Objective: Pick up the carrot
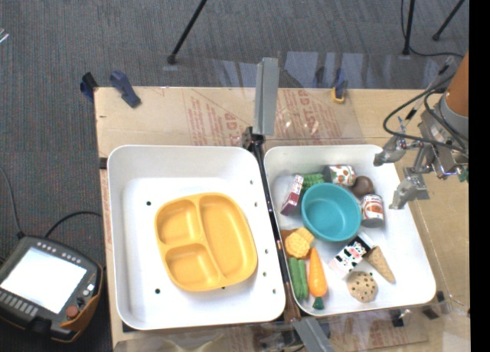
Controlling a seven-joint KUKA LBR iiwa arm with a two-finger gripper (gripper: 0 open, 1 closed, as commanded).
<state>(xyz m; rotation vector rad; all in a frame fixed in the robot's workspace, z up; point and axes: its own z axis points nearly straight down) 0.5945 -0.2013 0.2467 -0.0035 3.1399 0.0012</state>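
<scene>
Orange and tapered, the carrot (317, 272) lies in the right bin (417, 247), just below and left of the teal bowl (331, 212), which serves as the landmark here. The gripper (413, 171) hangs above the bin's upper right rim, right of the bowl and well apart from the carrot. Fingers appear spread apart with nothing between them.

Risks, as judged from this layout:
- A green vegetable (298, 278) lies touching the carrot's left side, and a corn cob (299, 243) sits just above it, below-left of the bowl. A descending finger may land on either one, or close on both items.
- The carrot lies close to the bin's left wall; a finger may strike that wall.
- The carrot is narrow and smooth-looking; an off-centre grip may let it slip out.

Contents of the right bin: the bowl, apparently empty; a red can (373, 209) touching its right side; a second can (340, 174) above it; a purple carton (292, 194) left of it; a cookie (360, 286) and a cone (380, 263) below-right.

Left bin (130, 190), left of the bowl: a yellow divided plate (205, 241), compartments bare
</scene>
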